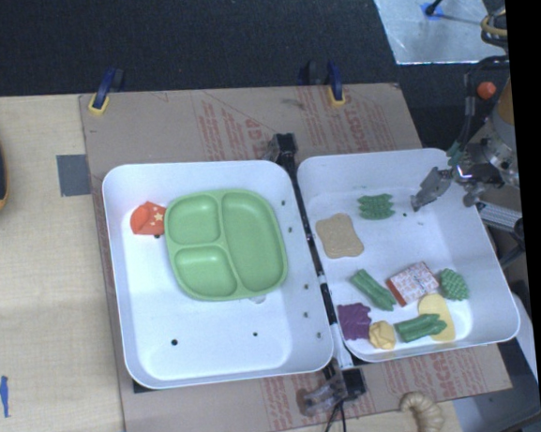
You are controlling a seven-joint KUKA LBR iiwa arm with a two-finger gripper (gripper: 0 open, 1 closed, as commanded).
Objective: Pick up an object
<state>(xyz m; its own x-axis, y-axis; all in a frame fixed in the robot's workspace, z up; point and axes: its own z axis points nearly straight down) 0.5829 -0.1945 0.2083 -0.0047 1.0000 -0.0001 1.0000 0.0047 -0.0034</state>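
1. A red toy (147,218) is lying in the left bin (151,352), touching the left rim of a green divided plate (226,242).
2. A tan slice (338,236) is resting at the left of the right bin (480,239), with a small green piece (375,207) near it.
3. Along the bin's near side, a purple piece (354,321), a green stick (373,289), a red-and-white block (413,282), a yellow piece (382,334) and a leafy green piece (452,284) are crowding together.
4. The gripper (430,190) is hovering over the bin's far right corner, just right of the small green piece, holding nothing; how wide it stands I cannot tell.
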